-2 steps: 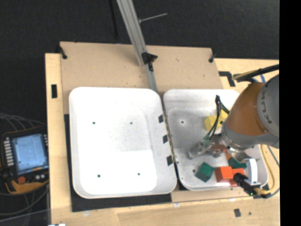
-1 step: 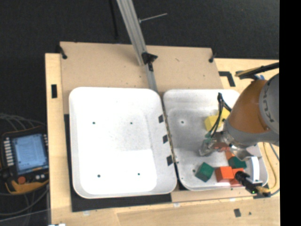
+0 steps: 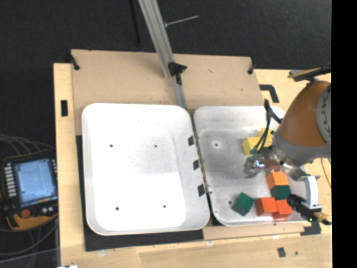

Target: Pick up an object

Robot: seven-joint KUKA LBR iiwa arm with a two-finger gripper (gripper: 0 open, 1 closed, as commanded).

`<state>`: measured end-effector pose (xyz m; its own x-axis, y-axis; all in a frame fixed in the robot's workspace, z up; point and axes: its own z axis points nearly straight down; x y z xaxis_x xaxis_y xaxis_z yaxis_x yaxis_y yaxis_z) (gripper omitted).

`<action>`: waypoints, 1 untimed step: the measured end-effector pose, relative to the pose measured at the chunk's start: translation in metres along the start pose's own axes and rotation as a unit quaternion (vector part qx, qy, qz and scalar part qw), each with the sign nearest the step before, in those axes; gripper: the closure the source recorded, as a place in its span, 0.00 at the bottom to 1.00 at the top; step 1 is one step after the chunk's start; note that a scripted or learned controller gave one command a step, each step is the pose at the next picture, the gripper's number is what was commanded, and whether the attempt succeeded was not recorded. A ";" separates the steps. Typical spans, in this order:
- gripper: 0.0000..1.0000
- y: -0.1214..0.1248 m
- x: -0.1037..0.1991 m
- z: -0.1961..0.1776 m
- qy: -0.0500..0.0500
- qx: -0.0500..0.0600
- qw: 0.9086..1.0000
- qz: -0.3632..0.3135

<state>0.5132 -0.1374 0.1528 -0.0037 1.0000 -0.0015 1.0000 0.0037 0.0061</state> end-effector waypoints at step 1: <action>1.00 0.003 0.004 -0.045 0.000 0.000 1.000 0.000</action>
<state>0.5154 -0.1331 0.1975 -0.0039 1.0000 -0.0016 1.0000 0.0039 0.0071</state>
